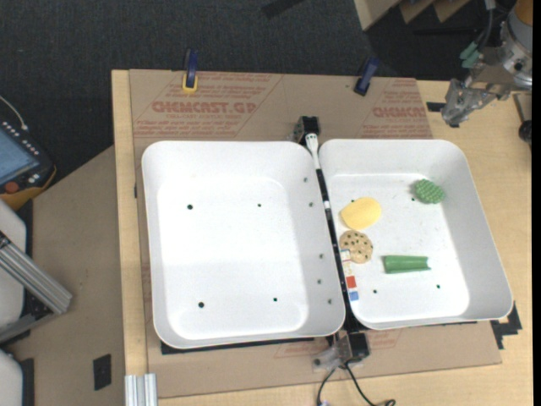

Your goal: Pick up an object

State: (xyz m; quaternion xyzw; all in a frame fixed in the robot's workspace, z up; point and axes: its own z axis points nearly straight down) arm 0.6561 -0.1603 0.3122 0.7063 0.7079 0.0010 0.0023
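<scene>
The right bin (473,227) holds several small objects. A yellow rounded piece (361,212) lies near its left wall, with a brown speckled cookie (357,246) just below it. A flat green block (406,264) rests toward the bin's front. A green ridged piece (428,191) sits at the back right. My gripper (463,104) hangs beyond the right bin's far right corner, above the cardboard, well apart from every object and with nothing seen in it.
The left bin (228,244) stands beside the right one, joined by a black strip (325,218). Both rest on a cardboard sheet (254,100) held by two clamps (191,73) at the back. A small red and blue tag (352,288) sits at the divider.
</scene>
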